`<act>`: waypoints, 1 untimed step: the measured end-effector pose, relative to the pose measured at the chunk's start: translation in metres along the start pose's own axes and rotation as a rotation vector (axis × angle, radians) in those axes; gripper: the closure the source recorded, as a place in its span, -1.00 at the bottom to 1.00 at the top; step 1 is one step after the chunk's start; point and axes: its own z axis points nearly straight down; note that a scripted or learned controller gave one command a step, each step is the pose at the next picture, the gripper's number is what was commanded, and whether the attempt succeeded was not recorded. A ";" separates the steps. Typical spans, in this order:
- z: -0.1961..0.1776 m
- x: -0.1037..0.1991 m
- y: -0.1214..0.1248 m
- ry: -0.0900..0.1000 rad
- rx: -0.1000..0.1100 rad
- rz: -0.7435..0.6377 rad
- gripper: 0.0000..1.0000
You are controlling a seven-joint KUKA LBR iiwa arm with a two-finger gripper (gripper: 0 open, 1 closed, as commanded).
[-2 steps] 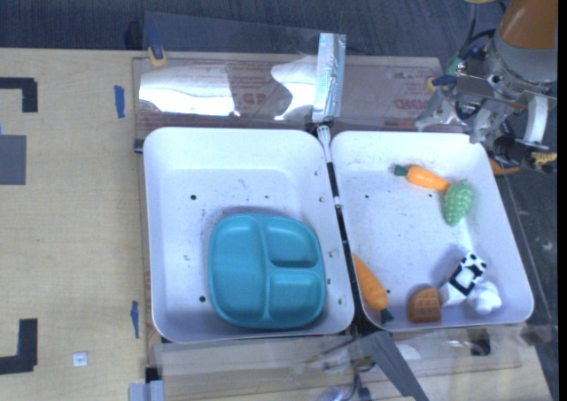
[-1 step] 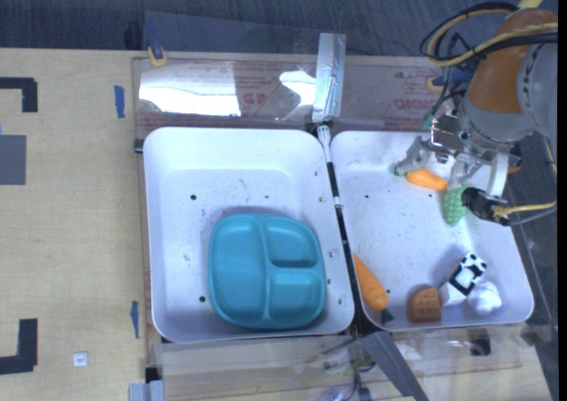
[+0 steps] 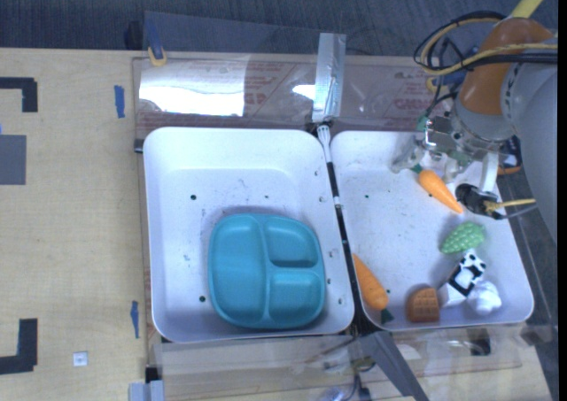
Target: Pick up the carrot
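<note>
At right bin's [image 3: 403, 213] far right corner: tool [image 3: 440, 157] sits low over the bin, 1 carrot [image 3: 440, 190] just beside and below it, tilted, pointing toward bin centre. Can't tell whether the carrot is between the fingers, or how wide they stand. 2nd carrot [image 3: 369, 281] lies along the bin's left wall near the front. Same bin front right: green leafy piece [image 3: 464, 237], brown item [image 3: 424, 303], black-and-white toy [image 3: 469, 280]. Left bin [image 3: 177, 178] holds a teal divided tray [image 3: 265, 271], 3 compartments, toward the front. Both bins side by side on the desk [image 3: 66, 213].
</note>
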 end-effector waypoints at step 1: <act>-0.012 0.002 0.002 -0.002 -0.005 -0.004 1.00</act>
